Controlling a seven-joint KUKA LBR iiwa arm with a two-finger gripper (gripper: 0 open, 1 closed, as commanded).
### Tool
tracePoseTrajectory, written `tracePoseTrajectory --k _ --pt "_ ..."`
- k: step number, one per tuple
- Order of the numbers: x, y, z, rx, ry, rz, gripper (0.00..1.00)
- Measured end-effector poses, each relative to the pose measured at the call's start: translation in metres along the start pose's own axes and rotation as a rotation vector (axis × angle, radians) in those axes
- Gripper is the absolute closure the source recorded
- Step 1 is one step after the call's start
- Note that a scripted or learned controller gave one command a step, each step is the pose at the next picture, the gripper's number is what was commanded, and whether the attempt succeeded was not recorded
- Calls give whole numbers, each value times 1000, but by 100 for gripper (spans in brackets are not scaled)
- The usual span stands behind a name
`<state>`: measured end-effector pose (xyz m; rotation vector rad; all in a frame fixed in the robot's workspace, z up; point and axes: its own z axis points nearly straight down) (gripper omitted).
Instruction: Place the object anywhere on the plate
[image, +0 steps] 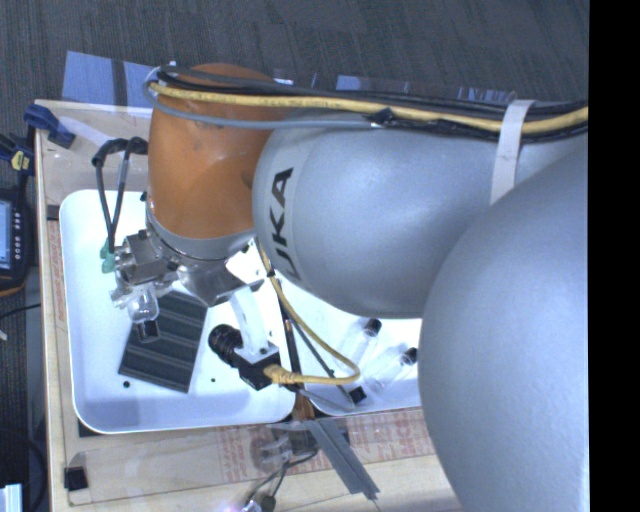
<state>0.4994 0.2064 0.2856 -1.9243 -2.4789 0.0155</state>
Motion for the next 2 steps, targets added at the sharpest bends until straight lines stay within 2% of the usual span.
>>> tracePoseTrajectory --k 1,2 --pt "-14 62 44 -3 1 149 100" --pt "-113 11 -22 -6 2 21 100"
